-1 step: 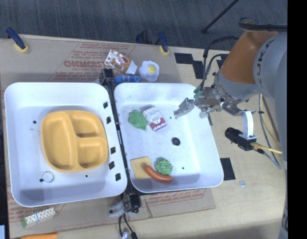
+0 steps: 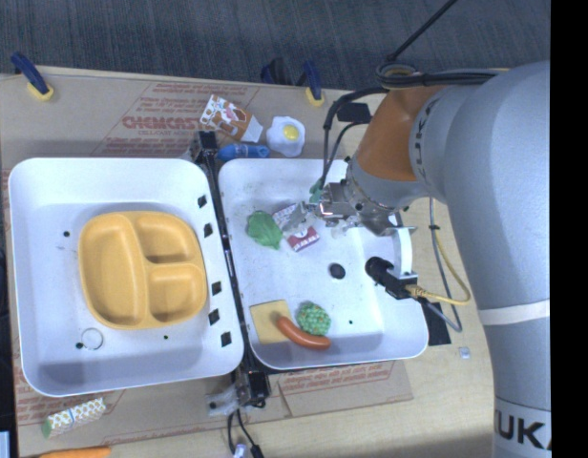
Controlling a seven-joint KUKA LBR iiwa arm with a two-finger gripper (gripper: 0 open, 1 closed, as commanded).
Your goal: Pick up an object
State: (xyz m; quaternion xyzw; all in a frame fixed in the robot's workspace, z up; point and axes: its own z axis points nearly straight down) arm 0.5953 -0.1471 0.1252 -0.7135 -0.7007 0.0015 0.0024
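My gripper (image 2: 311,212) reaches into the right bin (image 2: 389,337) from the right, low over its middle. Its fingertips sit right at a small red and white packet (image 2: 301,237), with a silvery wrapper piece beside it. A green leafy toy (image 2: 263,229) lies just left of the packet. Near the bin's front edge lie a toy hot dog (image 2: 302,333) on a tan bread slice (image 2: 266,318) and a green broccoli-like piece (image 2: 314,318). A small dark disc (image 2: 337,272) rests mid-bin.
The left bin (image 2: 27,256) holds a yellow divided tray (image 2: 141,266) and a small clear ring (image 2: 91,339). Behind the bins lie a snack packet (image 2: 223,115), a blue item (image 2: 242,151) and a toy egg (image 2: 287,135). The arm's grey body fills the right side.
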